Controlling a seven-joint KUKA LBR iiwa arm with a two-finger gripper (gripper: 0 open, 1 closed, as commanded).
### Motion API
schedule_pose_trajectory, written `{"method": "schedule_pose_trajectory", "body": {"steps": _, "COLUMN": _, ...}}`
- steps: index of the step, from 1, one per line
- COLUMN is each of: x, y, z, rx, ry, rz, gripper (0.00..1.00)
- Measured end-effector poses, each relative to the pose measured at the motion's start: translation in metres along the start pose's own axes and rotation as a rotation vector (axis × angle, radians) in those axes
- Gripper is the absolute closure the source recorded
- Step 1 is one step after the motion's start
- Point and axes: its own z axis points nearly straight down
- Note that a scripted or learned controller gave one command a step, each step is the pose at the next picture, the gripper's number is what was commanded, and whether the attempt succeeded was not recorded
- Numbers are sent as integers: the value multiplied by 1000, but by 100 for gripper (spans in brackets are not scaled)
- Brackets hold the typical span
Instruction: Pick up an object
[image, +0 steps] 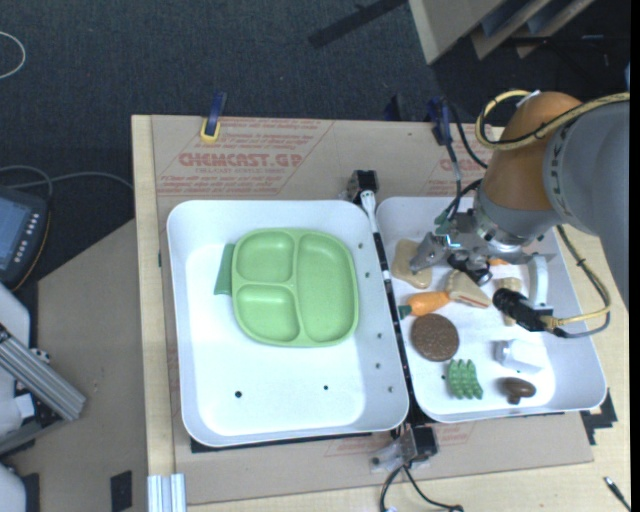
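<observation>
Reaching in from the view's right, the grey arm (590, 160) with its orange band (520, 160) holds the pincer (452, 256) low over the far half of the right-hand white bin (566, 368). Whether the pincer is spread or pressed together cannot be told from this slant, and nothing can be seen pinched in it.

The objects to pick from lie loose in that same bin, all close around or nearer the camera than the pincer. Just to the pincer's left in the view, toward the wall between the bins, is a beige lump (405, 260). Just on the camera side of the pincer lies an orange carrot-like piece (430, 301), and beside that a pale stick (468, 296), which sits almost under the pincer. Farther toward the camera from the pincer is a flat brown disc (436, 337), near the carrot-like piece but apart from it. Beyond the disc, still farther from the pincer, is a small green ridged piece (463, 379). Off to the arm's side of the disc, well clear of the pincer, are a small white-and-grey piece (508, 352) and, near the bin's front rim, a small brown lump (517, 388).

Well to the pincer's left, past the dividing wall, the other white bin (290, 395) holds a pale green tray (297, 287) with three compartments, lying flat. Both bins rest on a cardboard sheet (250, 150) with red print.
</observation>
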Motion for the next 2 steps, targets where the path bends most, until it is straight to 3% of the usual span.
{"method": "schedule_pose_trajectory", "body": {"steps": 1, "x": -2, "y": 5, "z": 3, "rx": -10, "ry": -2, "rz": 0, "gripper": 0}}
{"method": "schedule_pose_trajectory", "body": {"steps": 2, "x": -4, "y": 7, "z": -9, "rx": -19, "ry": -6, "rz": 1, "gripper": 100}}
